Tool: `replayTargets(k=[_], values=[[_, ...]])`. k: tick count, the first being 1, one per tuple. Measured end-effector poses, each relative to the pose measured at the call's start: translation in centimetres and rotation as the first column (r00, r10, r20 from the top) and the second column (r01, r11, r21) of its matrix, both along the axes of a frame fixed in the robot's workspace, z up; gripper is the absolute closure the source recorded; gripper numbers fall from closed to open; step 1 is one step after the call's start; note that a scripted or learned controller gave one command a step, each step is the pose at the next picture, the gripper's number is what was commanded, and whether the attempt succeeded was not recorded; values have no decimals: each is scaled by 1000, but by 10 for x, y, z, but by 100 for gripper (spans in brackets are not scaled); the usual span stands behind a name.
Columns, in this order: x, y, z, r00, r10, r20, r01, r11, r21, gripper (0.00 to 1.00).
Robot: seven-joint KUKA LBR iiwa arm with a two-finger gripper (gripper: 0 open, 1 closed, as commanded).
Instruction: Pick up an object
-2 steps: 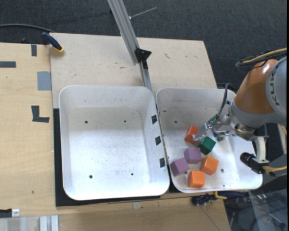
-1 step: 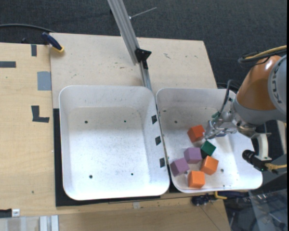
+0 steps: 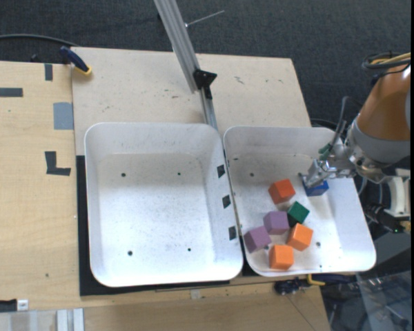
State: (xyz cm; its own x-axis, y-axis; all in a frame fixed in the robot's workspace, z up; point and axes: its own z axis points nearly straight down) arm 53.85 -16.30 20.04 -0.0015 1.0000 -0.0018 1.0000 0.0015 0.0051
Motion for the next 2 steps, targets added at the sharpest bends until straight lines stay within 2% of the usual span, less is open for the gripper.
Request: replayTargets(k=[1, 2], values=[[1, 0, 20, 1000, 0, -4, 0, 1000, 1, 100], [-8, 53, 13, 1000, 4, -7, -4, 1000, 3, 100]])
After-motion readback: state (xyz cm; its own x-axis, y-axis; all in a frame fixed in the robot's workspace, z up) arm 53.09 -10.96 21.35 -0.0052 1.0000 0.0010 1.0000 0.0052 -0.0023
